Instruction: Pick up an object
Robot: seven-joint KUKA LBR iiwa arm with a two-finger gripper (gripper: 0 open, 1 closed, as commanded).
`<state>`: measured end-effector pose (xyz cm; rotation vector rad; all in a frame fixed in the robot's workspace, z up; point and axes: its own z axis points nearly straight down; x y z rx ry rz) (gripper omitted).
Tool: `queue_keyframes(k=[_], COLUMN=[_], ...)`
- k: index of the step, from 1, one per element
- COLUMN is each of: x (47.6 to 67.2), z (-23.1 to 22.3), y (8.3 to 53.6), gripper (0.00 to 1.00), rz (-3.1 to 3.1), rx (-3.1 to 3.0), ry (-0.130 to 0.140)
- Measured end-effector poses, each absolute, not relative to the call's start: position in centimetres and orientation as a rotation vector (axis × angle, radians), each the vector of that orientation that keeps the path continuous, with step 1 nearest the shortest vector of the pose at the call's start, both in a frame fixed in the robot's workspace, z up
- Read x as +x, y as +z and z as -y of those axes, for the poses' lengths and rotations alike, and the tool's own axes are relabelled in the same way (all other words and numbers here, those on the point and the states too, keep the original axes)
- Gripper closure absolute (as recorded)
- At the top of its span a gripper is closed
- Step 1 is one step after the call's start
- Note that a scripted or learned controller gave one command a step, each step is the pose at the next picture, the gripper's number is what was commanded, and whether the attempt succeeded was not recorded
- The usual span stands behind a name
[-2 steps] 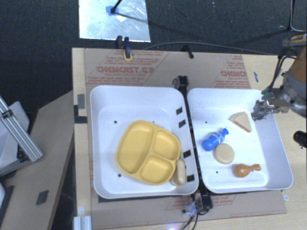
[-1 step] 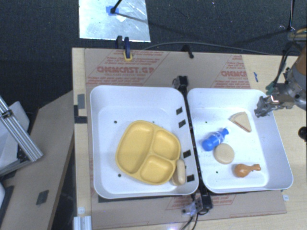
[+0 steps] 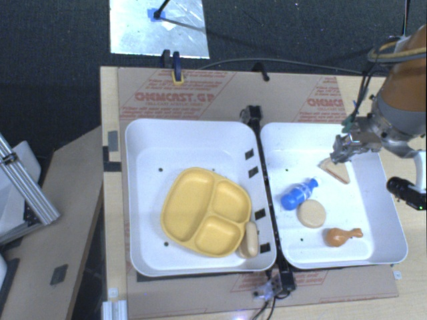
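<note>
White plastic forms the two shallow bins, set side by side on the bench. The left bin (image 3: 143,179) holds a yellow divided tray (image 3: 203,209), the largest item, with a pale oblong piece (image 3: 250,240) lying against its lower right edge. The right bin (image 3: 287,145) holds four smaller items: a blue bottle (image 3: 297,194) near the centre, a round tan disc (image 3: 311,214) just below it, an orange drumstick-shaped toy (image 3: 342,235) toward the front, and a tan wedge (image 3: 337,173) farther back.

The grey arm (image 3: 400,112) enters from the right, its orange band above the wrist. The gripper (image 3: 341,151) is low over the rear part of the right bin, directly above and apparently near or touching the upper end of the tan wedge.

Step in hand, as judged: the approach or closing phase of a grasp on the tan wedge. No lift is evident; the wedge appears to lie on the bin floor.

Finger state: it cannot be told whether the fingers are spread or pressed together; the tips are small and dark against the wrist hardware. No object is visibly held between them.

Next move, as judged: confirm that the fingers straddle the wedge, close on it, then raise vertically. The wedge is thin and flat, so a shallow grip may slip off it.
</note>
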<state>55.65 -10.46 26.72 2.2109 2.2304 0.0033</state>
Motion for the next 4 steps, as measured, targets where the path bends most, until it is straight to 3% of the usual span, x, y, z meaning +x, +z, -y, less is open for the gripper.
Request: queue_keyframes(k=[3,4], x=[58.6,60.4], z=[-5.4,-10.2], y=[24.7,24.4], gripper=[1.0,1.0], rz=[-2.231,-2.232], rx=[2.211,2.21], ry=[0.005,0.006])
